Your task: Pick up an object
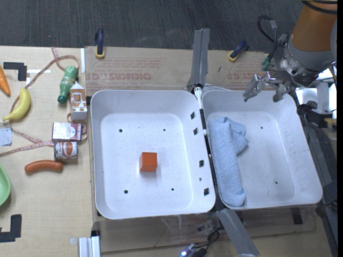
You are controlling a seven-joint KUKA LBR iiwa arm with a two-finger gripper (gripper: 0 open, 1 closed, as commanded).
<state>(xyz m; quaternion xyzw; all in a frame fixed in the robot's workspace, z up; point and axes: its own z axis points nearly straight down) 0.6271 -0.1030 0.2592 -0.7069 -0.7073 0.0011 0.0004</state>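
My arm (316, 20) hung over the far rim of the right bin (308, 159), at about one o'clock from its middle. The towel (228, 157) lay crumpled along that bin's nine o'clock side: soft and limp, best pinched at a raised fold. The block (149, 161) sat near the centre of the left bin (107, 143), small, probably stiff and light, best taken across two flat sides. My pincer (266, 88) stood apart, so far as I could tell, holding nothing.

The grey metal two-finger end effector (266, 90) hangs with its fingers (252, 92) spread apart and nothing between them; above and right of it rises the orange-banded wrist (316, 20).
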